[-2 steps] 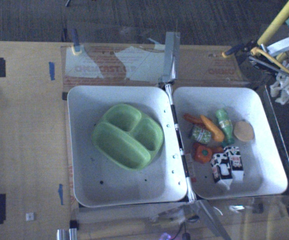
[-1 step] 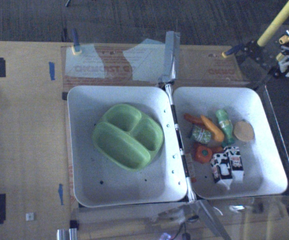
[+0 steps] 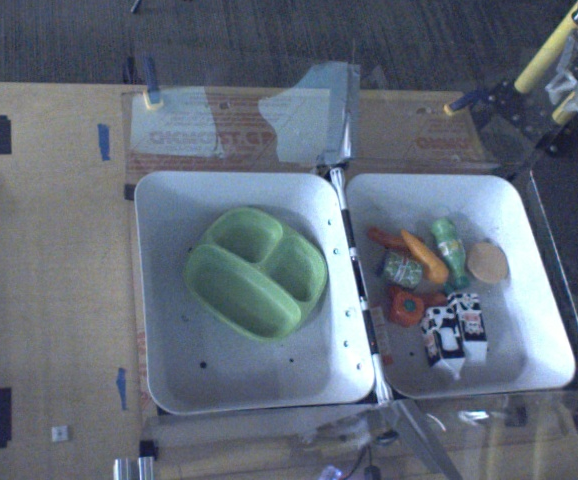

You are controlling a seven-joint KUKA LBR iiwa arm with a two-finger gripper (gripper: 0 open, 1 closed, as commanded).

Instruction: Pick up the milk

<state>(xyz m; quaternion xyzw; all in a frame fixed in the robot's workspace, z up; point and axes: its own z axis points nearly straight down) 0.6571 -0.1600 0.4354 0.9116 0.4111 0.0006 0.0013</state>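
Milk: here it is, the cow-spotted carton (image 3: 454, 332), black patches on white, lying on its side near the front edge of the right bin (image 3: 529, 363). It looks like two cartons touching, or one seen across two faces; I can't tell which.

Neighbours: crowded company! A red toy (image 3: 406, 307) touches the milk's upper left, a carrot (image 3: 425, 255) lies slantwise above, a green bottle (image 3: 449, 249) is beside the carrot, and a tan round bun (image 3: 487, 262) sits just right of the bottle. A small green-and-white piece (image 3: 401, 269) nestles under the carrot.

Why so: my read is a loose jumble tipped into the bin, nothing stood upright, so the milk rests flat on its broad face.

Left bin: a green divided tray (image 3: 257, 272) sits near the middle of the left bin (image 3: 169, 368), turned askew, its compartments bare.

Pincer: up at the counter's far right corner there is yellow and grey hardware (image 3: 559, 53), well apart from the milk. Whether that is the pincer, and how wide it stands, I cannot tell.

Writing: printing on the clear sheet (image 3: 231, 128) beyond the left bin, too faint to read. The milk's own label is unreadable too.

Progress: by my judgement, the pick has not begun.

Risk: the red toy touches the carton, so a grab from that side could well nudge it.
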